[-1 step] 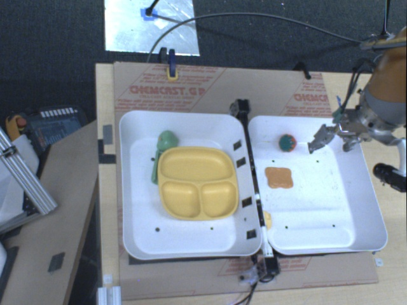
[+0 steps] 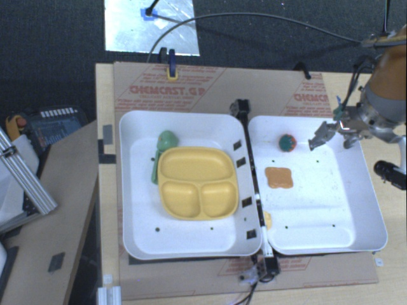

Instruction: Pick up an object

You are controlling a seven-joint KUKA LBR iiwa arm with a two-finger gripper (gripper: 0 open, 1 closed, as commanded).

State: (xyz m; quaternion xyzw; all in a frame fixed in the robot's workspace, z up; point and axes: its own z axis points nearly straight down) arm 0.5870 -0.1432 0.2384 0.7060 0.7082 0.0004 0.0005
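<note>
My jaws (image 2: 327, 135) hang open and empty over the right bin (image 2: 356, 234); ball (image 2: 287, 143) may roll off on contact.

Two white bins (image 2: 318, 234). One yellow divided tray (image 2: 196, 182), one green utensil (image 2: 163, 146), one small ball (image 2: 287, 143), one orange flat piece (image 2: 278, 177).
</note>
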